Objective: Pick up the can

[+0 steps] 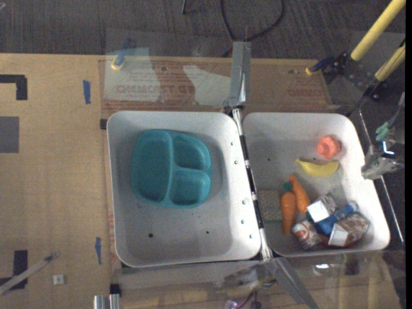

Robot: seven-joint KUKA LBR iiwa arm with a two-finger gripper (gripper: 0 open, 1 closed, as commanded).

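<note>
- Nearest the camera, at the bottom edge: a clear glassy sheet lying over the front of the counter, below the two bins.
- Right bin: the can lies on its side in the front corner, red and white label, close to the front wall.
- Crowding the can: a small carton just to its right, a blue bottle tilted above and touching the cluster, a small white box against the bottle.
- Two carrots just left of the cluster; the lower one nearly touches the can.
- A banana lies near the middle of the bin, and an orange-pink round toy sits behind it, apart from the can.
- Left bin: a teal divided plate, in the rear half.
- Blue tape strips on the counter, left of the bins.
- Claw: at the right rim of the right bin, beside the far corner, well apart from the can. It is dim and partly cut by the frame; cannot tell how far it is open, and nothing shows in it.
- Yellow bars slant in at the upper right.
</note>
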